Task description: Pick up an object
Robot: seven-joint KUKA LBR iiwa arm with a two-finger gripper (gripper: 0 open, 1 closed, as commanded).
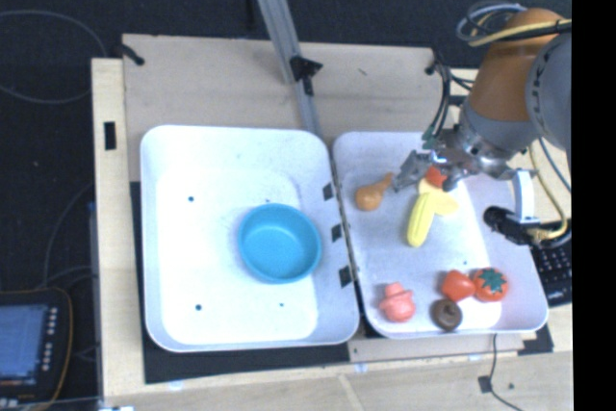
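Note:
My gripper is low over the back of the right bin, and it looks open, with one finger spread to the left. A small red object shows between the fingers, at the upper end of a yellow banana-shaped toy. Whether the fingers touch either one is unclear. An orange-brown pear-like toy lies just left of the gripper. Near the bin's front lie a pink toy, a brown ring and two red toys.
The left bin holds a blue bowl. A grey metal post slants down to the gap between the bins. Cables and a black part hang off the arm over the right bin's right rim.

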